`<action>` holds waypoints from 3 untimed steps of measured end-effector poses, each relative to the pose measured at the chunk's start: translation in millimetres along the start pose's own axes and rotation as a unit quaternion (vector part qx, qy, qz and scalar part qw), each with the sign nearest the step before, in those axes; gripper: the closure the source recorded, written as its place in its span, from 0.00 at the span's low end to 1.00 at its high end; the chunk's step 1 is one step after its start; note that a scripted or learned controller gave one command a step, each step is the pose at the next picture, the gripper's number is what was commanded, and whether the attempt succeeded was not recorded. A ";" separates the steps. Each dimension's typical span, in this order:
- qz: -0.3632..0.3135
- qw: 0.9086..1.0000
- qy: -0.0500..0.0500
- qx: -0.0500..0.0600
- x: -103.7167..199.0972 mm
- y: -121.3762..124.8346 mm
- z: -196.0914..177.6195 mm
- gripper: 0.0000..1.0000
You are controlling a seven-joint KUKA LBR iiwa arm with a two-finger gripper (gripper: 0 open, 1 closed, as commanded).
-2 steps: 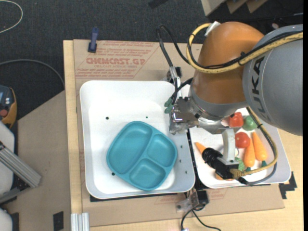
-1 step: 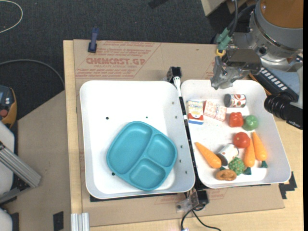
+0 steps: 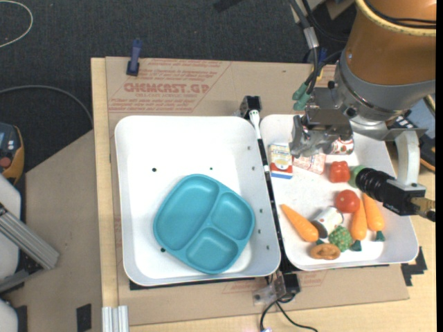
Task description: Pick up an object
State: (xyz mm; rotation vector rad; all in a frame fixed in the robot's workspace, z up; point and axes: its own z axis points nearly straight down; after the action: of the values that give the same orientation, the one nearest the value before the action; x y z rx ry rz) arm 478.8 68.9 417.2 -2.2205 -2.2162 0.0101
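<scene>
hand (image 3: 309, 138) down in upper part of right bin (image 3: 394, 251), over small cartons (image 3: 280, 160); can't tell if it's open or gripping anything. carrots (image 3: 300, 222), tomato (image 3: 347, 200), broccoli (image 3: 340, 237) lower in that bin. teal divided plate (image 3: 204, 222) in left bin (image 3: 138, 185)
</scene>
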 end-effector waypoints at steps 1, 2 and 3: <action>-0.003 1.000 0.002 -0.012 44.3 41.9 -122.1 1.00; 0.000 1.000 -0.001 0.003 42.8 9.9 -6.8 1.00; -0.001 1.000 0.001 -0.006 43.0 12.7 -23.9 1.00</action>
State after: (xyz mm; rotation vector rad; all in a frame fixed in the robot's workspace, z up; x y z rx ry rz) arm 491.8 112.0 440.9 -2.2225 -2.2244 -0.0040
